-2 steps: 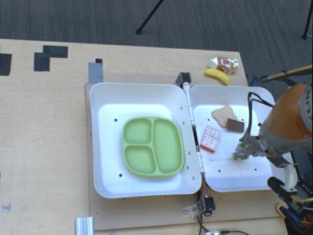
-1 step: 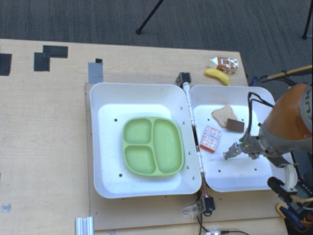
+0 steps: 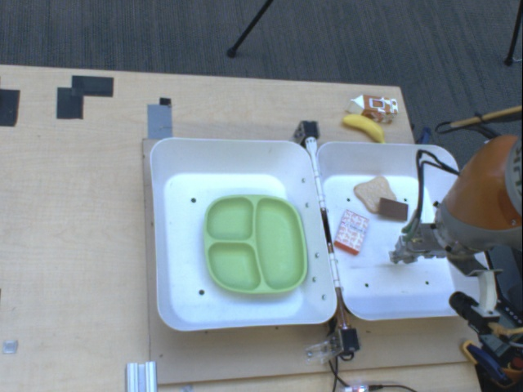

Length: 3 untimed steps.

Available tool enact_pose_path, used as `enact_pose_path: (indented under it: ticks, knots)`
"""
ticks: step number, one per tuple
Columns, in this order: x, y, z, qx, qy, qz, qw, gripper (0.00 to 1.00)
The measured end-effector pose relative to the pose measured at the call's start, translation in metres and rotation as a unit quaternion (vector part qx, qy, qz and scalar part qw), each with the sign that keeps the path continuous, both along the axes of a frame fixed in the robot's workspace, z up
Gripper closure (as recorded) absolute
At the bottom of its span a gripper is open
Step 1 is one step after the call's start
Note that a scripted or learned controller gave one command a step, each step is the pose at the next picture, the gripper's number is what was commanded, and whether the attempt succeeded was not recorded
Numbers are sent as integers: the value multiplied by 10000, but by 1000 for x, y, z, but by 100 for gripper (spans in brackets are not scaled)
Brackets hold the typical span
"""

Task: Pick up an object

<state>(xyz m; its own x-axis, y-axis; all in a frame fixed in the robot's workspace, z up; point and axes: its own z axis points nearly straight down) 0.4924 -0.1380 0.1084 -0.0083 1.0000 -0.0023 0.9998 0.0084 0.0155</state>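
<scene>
Nothing picked up yet, end effector down on bare floor of right bin, can't tell its state, red-and-white packet just left.

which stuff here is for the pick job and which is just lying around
For the job: gripper, bread slice, brown block, red-and-white pack, all in the right bin.

Lying about: green tray in the left bin, banana and small carton on the bench.
</scene>
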Motion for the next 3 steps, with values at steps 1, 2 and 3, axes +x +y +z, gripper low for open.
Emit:
enact_pose_path:
  ticks: [1,2,3]
  knots:
    - [0,0,0,0,0,0,10000,0]
    - [2,1,10,3,-15,16,10000,100]
    - [1,1,10,2,-15,15,10000,0]
